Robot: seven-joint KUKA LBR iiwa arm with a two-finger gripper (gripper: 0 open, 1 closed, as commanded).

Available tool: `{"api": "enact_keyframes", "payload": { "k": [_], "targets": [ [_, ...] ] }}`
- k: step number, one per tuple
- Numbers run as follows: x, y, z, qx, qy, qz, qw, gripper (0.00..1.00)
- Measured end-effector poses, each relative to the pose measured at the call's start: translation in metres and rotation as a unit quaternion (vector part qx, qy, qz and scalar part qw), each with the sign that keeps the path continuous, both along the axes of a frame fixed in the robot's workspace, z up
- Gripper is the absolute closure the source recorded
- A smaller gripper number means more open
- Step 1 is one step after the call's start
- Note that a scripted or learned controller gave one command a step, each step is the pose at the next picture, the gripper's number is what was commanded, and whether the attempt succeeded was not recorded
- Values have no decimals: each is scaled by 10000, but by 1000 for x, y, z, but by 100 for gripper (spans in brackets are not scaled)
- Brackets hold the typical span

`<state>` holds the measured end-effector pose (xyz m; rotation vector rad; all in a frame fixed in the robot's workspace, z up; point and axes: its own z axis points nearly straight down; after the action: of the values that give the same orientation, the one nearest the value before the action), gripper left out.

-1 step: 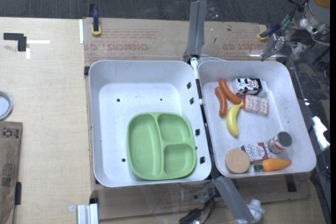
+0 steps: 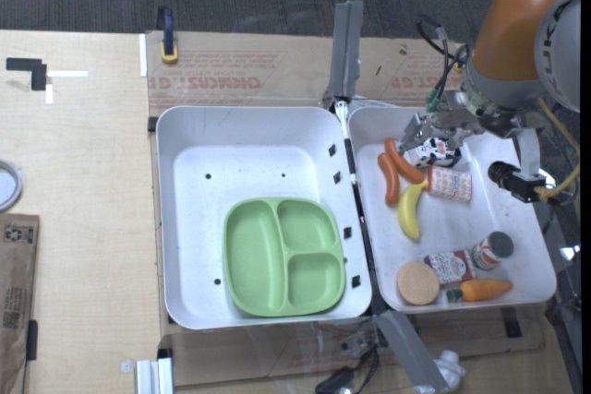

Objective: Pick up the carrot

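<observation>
Down in the front corner of the right bin [image 2: 531, 226] you see the carrot [image 2: 484, 290], beside a round tan disc [image 2: 418, 283]. Your gripper [image 2: 434, 138] hangs well apart from it, over the hot dogs [image 2: 395, 171] and banana [image 2: 410, 208]. The green plate [image 2: 283, 256] sits in the left bin [image 2: 185, 198].

The arm [image 2: 531, 23] is chopped off by the top and right edges of the frame, so you just get the orange band and some grey wrist. The gripper [image 2: 432, 141] is a dark tangle of metal and cables in the upper part of the right bin [image 2: 545, 277], too cluttered to read its fingers. It also covers the top end of the small can [image 2: 451, 183]. A silver ring [image 2: 7, 186] is cut by the left edge, same for the brown paper bag [image 2: 17, 291] under it. The label on the small bottle [image 2: 466, 261] near the lower right is too tiny to read.
</observation>
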<state>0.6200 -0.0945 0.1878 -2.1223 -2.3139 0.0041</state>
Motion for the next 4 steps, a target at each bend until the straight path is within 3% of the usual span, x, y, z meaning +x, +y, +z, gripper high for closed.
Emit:
{"api": "enact_keyframes", "payload": {
  "k": [1,2,3,4],
  "targets": [
    [-83,40,3,3,-1,497,9988,0],
    [-139,-9,-89,11,0,1130,9936,0],
    [-61,-22,-96,6,-17,1874,9823,0],
    [9,-66,-98,58,93,1849,9827,0]
  ]
}}
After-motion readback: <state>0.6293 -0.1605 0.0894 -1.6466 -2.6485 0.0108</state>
